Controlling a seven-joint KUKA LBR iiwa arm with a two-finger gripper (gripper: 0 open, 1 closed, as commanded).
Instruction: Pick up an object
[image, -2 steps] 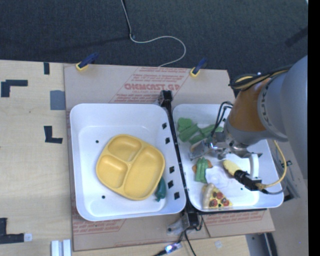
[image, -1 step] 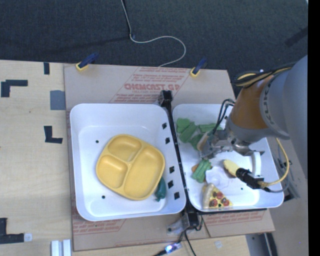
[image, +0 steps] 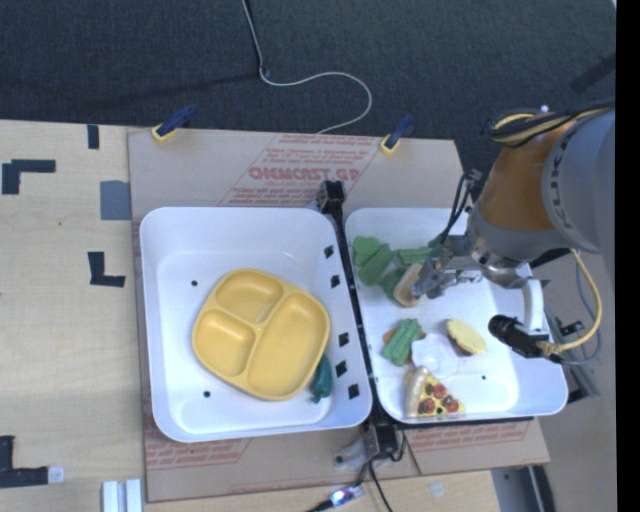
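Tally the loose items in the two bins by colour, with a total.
Yellow: 2, the divided plate and a small yellow piece.
Green: 4, two pieces near the gripper, one mid-bin, one dark one beside the plate.
Tan: 1, a piece at the gripper.
Multicoloured: 1, a pizza slice.
Total: 8

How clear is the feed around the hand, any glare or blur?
Camera view: soft and slightly blurry overall; the hand blends into the toys beneath it, so its fingers are unreadable; even lighting, no harsh glare on the white bins; the yellow plate casts a faint shadow only.
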